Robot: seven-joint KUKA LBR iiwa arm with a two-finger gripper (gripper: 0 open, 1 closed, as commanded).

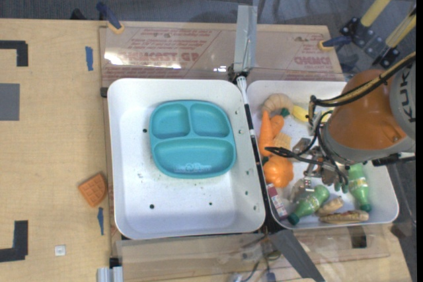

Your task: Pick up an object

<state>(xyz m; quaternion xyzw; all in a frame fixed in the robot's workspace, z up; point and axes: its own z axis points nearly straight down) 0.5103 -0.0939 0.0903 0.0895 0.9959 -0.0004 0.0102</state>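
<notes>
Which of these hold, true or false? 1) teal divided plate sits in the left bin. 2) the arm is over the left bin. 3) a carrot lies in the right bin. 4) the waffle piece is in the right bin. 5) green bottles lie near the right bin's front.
1) The teal plate sits in the left bin: true.
2) The arm is over the left bin: false. The arm hangs over the right bin, among the toy food.
3) A carrot lies in the right bin: true, near its left wall.
4) The waffle piece is in the right bin: false. The waffle piece lies on the bench, left of the left bin.
5) Green bottles lie near the right bin's front: true.
</notes>
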